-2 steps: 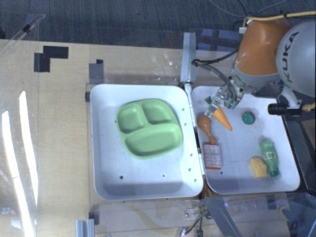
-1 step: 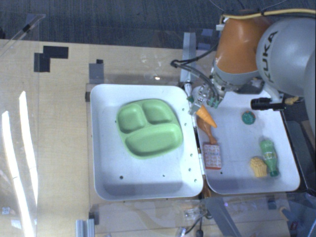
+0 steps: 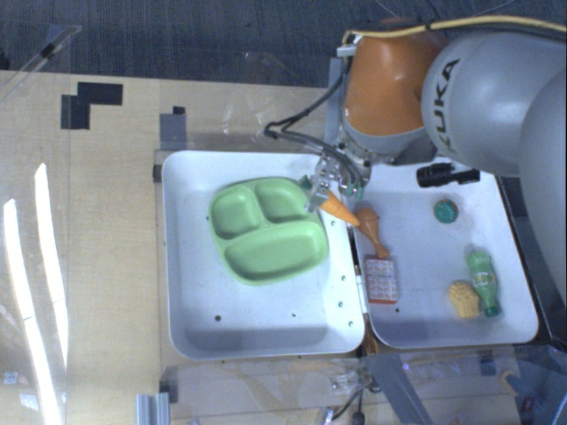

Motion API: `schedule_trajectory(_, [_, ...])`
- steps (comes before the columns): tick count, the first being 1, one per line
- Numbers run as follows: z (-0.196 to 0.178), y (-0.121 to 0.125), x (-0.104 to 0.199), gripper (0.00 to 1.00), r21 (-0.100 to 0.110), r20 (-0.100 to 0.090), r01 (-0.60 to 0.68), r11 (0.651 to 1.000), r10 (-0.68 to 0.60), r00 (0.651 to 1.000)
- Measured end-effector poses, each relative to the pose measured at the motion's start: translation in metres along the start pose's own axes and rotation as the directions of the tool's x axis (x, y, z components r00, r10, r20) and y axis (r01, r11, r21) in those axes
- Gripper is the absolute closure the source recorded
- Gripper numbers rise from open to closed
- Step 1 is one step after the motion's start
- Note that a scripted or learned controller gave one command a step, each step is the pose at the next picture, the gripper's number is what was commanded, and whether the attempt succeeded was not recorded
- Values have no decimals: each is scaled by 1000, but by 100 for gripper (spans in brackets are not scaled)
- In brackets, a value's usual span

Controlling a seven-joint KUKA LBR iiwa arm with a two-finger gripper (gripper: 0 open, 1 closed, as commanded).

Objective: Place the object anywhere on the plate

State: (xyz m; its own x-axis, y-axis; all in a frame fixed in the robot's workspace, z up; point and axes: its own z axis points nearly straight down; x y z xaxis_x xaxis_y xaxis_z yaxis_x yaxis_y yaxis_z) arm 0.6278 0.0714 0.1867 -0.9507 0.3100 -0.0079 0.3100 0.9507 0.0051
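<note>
The carrot [image 3: 337, 209], a small orange toy piece, hangs at the right rim of the green plate [image 3: 266, 233], its upper end caught between the fingers of the gripper [image 3: 324, 187] and its lower end slanting down and right toward the seam between the two bins. You can read that as the carry nearly finished but the placing not yet done: the carrot is over the plate's edge, just beside the upper right compartment, and none of it looks to rest on the green surface. What is left, as far as you can judge, is a short shift leftward over a compartment and then a release. The gripper's fingers are closed narrowly on the carrot and seem to touch nothing else, though the plate rim lies very close beneath them. The plate sits in the left bin [image 3: 190, 317], tilted a little, with three compartments bare. In the right bin [image 3: 514, 326] you have a brown piece [image 3: 368, 224] just beside the carrot's lower end, a printed card [image 3: 380, 280], a teal disc [image 3: 446, 210], a green bottle [image 3: 483, 282] and a yellow corn cob [image 3: 462, 298], all well apart from the plate.
</note>
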Motion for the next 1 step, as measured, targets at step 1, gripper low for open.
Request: schedule_trajectory(1, [0,0,0,0,0,0,-1,1000,1,1000])
